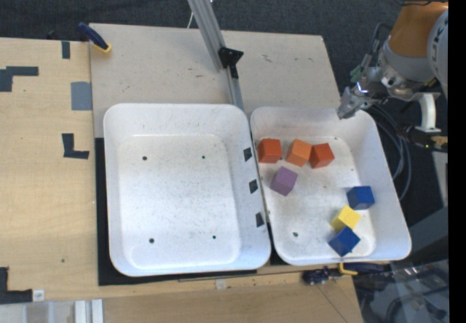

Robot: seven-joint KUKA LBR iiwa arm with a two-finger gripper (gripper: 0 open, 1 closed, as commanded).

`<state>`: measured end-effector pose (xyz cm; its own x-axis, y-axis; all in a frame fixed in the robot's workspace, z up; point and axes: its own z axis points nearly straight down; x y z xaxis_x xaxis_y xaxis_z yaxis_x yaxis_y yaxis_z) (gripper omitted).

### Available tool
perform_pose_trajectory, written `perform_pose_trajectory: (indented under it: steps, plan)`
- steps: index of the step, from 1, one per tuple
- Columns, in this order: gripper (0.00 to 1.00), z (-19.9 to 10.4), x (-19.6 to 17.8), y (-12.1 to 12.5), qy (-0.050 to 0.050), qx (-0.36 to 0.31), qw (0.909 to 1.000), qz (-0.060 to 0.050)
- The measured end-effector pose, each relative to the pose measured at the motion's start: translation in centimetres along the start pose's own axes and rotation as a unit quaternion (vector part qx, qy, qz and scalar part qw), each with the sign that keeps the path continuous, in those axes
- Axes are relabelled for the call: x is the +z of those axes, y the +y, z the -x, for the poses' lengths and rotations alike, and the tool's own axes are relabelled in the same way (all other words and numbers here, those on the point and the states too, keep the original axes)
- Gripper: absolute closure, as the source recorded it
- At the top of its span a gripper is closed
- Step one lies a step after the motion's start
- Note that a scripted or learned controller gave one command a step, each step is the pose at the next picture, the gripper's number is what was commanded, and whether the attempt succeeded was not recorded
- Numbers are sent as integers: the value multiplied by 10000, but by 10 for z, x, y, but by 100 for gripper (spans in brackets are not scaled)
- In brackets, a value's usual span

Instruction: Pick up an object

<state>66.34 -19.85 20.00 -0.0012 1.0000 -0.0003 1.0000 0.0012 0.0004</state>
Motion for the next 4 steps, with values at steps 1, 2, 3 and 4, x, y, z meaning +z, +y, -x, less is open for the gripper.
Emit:
perform_pose_trajectory:
  steps: [1,2,3,4]
  plan:
    - [100,-50,4,-26,10,-17,10000,-19]
    - [100,-99,9,-48,11,-19,10000,-21]
    - [100,-158,8,-68,15,-27,10000,-15]
    - [100,-216,-3,-93,16,-31,10000,-14]
